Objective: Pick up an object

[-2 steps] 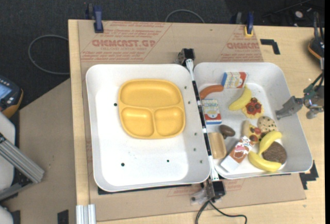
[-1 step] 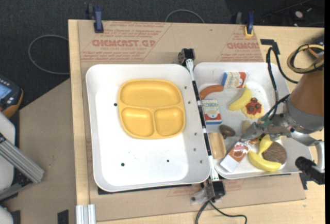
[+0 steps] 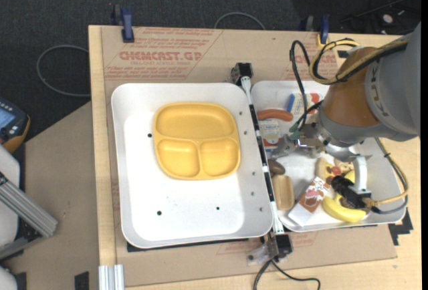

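Arm (image 3: 374, 95) is in from 3 o'clock, wrist low over the middle of the right bin (image 3: 382, 172). Tool (image 3: 304, 140) sits at the wrist's 9 o'clock side, just above the bin floor. Tool state: can't tell, the wrist blocks it, and nothing is visibly held.

Candidates are all in the right bin:
- banana (image 3: 342, 210) at the bin's 5 o'clock, by the near rim
- brown-and-white box (image 3: 313, 195) at the banana's 9 o'clock, just beside it
- tan block (image 3: 283, 192) along the bin's left wall, around 7 o'clock
- dark brown lump (image 3: 275, 166) at 12 o'clock of the tan block, near the tool's 7 o'clock
- red-labelled carton (image 3: 271, 131) at the tool's 9 o'clock, close
- orange sausage (image 3: 274, 114) at 12 o'clock of the carton
- blue item (image 3: 291, 103) at the bin's 11 o'clock, too small to identify

Left bin (image 3: 134, 168) holds a yellow divided plate (image 3: 197, 138) toward its 12 o'clock, flat. Both bins sit side by side on the brown surface (image 3: 167, 48).
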{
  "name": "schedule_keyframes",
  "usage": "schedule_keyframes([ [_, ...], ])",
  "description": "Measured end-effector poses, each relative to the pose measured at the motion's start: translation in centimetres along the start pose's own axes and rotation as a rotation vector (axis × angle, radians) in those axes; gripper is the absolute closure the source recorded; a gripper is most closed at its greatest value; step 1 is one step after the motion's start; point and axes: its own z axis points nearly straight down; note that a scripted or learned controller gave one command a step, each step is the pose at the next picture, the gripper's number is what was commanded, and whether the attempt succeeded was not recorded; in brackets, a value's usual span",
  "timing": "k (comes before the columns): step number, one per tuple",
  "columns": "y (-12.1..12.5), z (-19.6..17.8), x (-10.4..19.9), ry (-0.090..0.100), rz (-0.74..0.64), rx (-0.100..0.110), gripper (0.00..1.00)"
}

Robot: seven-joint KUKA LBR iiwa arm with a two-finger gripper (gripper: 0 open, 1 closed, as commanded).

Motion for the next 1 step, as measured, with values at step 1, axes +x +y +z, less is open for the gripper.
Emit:
schedule_keyframes([
  [1,-7.4,-2.72,-8.5,0.0,0.017,0.014,0.0],
])
